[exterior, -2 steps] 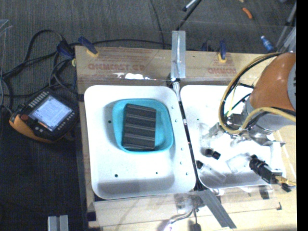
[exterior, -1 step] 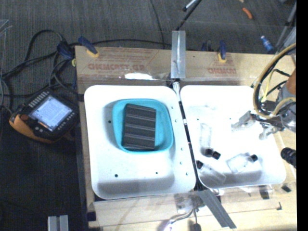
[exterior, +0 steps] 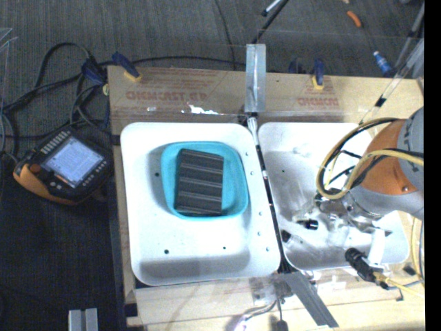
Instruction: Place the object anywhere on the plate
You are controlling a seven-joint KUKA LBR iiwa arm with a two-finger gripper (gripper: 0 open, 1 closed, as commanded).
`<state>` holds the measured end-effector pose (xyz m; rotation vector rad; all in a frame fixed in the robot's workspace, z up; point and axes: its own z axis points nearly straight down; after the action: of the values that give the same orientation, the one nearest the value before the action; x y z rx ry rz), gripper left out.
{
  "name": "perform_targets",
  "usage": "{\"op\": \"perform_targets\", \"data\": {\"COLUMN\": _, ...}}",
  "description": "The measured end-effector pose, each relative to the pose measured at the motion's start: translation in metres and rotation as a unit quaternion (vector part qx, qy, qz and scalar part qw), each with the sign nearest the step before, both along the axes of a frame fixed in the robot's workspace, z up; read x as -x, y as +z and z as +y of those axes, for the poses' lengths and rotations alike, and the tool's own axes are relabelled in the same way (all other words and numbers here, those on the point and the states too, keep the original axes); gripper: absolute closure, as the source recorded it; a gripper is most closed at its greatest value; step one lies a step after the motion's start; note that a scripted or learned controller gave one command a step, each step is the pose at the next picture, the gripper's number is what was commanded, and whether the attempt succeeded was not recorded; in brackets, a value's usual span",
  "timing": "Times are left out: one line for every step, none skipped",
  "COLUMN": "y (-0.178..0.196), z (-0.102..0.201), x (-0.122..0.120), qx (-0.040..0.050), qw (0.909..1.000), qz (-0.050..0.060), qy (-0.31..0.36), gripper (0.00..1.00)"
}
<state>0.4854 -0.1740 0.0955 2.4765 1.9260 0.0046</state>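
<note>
A dark grey ribbed block [exterior: 200, 181] lies flat on the light blue plate [exterior: 237, 185], roughly at its middle. The plate rests in the left white bin [exterior: 145, 247]. My gripper [exterior: 313, 221] is low over the right white bin [exterior: 296, 150], well to the right of the plate and apart from the block. The grey wrist and orange band [exterior: 386, 174] sit behind it, with yellow and black cables looping around them.
An upright metal post [exterior: 255, 81] stands at the back where the two bins meet. A teach pendant [exterior: 65, 165] with cables lies on the floor to the left. Blue and yellow clamps [exterior: 317, 74] grip the bench's back edge.
</note>
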Motion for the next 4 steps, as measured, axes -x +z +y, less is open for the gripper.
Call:
{"op": "perform_targets", "data": {"y": 0.100, "z": -0.007, "x": 0.002, "qx": -0.0002, "qw": 0.9717, "qz": 0.004, "qy": 0.236, "gripper": 0.00}}
{"op": "perform_targets", "data": {"y": 0.040, "z": 0.051, "x": 0.003, "qx": 0.0001, "qw": 0.9984, "qz": 0.005, "qy": 0.056, "gripper": 0.00}}
{"op": "perform_targets", "data": {"y": 0.111, "z": -0.013, "x": -0.004, "qx": 0.0004, "qw": 0.9729, "qz": 0.004, "qy": 0.231, "gripper": 0.00}}
{"op": "perform_targets", "data": {"y": 0.087, "z": 0.122, "x": 0.003, "qx": -0.0006, "qw": 0.9832, "qz": 0.005, "qy": 0.183, "gripper": 0.00}}
